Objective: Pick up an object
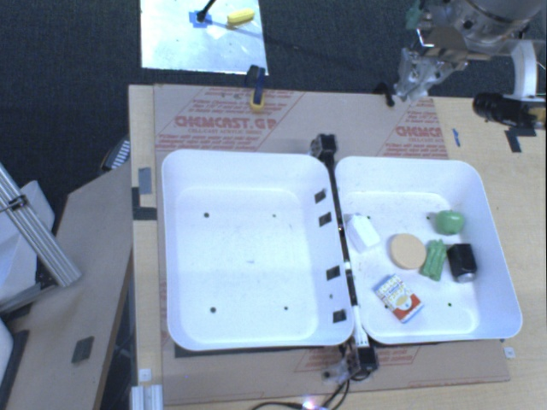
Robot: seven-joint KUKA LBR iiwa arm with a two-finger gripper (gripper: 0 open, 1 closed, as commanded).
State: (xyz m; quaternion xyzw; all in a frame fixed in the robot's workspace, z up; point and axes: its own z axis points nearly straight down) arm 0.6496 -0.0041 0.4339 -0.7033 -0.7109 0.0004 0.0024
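The right white bin holds several small objects. A white block lies near its left wall, with a tan round disc beside it. A green rounded piece sits toward the right wall, above a green ridged piece and a black can-like object. A small orange, white and blue box lies toward the front. My gripper hangs high over the bench's back edge, beyond the right bin and apart from every object.
The left white bin stands next to the right one, with black clips along the shared wall. A blue and yellow clamp sits at the bench's back edge. A shiny metal sheet lies on the floor behind.
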